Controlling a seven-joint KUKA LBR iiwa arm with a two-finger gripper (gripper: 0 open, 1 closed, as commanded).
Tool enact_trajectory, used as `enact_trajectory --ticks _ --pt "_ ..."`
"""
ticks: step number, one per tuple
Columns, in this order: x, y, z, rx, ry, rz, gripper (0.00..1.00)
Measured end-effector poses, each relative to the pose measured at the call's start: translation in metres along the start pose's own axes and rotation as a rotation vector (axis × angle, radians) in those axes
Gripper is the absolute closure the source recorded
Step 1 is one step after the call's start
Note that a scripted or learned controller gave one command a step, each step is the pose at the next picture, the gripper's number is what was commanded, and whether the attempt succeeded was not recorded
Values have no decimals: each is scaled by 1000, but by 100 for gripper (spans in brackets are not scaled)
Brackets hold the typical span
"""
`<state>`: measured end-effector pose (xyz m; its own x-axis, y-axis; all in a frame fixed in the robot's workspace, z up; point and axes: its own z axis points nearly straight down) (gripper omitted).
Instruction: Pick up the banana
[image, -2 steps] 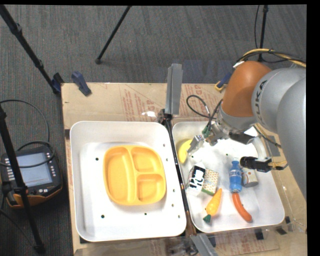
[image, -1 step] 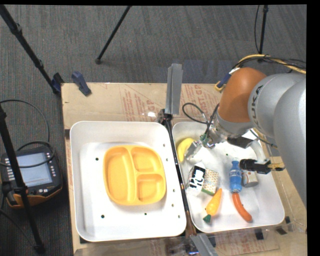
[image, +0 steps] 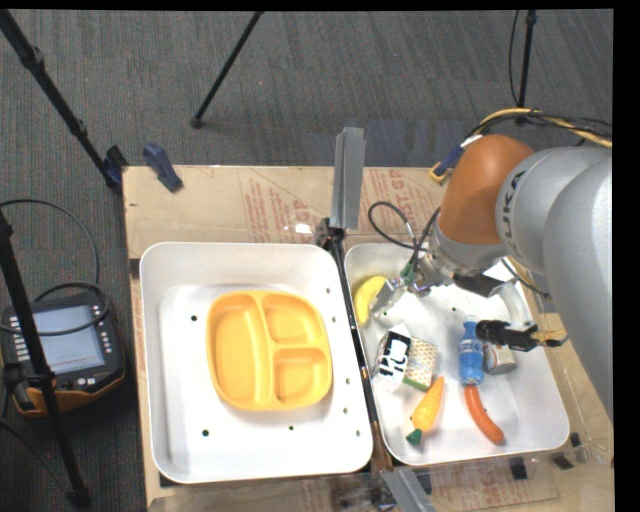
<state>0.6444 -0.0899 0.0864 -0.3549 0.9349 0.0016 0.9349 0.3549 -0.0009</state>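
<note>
On the floor at the far left sits one teach pendant (image: 62, 345) with a lit screen, beside tripod legs. The table (image: 230, 205), a bare board, carries two white bins side by side. The left bin (image: 170, 270) holds a single yellow divided tray (image: 268, 348) with three compartments, lying flat near its middle.

One grey upright post (image: 349, 180) rises at twelve o'clock from the seam between the bins. The right bin (image: 545, 400) is crowded. The banana (image: 368, 296), only one, lies at about ten o'clock in that bin, against its left wall. The pincer (image: 392, 296) hangs just at the banana's right edge, at its three o'clock; whether its fingers are spread or pressed together I cannot tell, and the banana is not seen between them.

At five o'clock from the banana lies one black-and-white packet (image: 394, 354) touching a pale patterned pouch (image: 421, 362). Below them rests one toy carrot (image: 428, 405). Farther right stand one blue bottle (image: 471, 353), one small metal can (image: 499, 360), and one orange-red pepper-like piece (image: 484, 415) at the bin's five o'clock. The arm (image: 560, 220) covers the bin's upper right.
</note>
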Motion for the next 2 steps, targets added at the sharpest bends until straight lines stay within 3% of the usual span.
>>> enact_trajectory --ticks 1,2 --pt "2 1 0 3 -1 -164 0" --pt "3 2 -8 3 1 -165 100"
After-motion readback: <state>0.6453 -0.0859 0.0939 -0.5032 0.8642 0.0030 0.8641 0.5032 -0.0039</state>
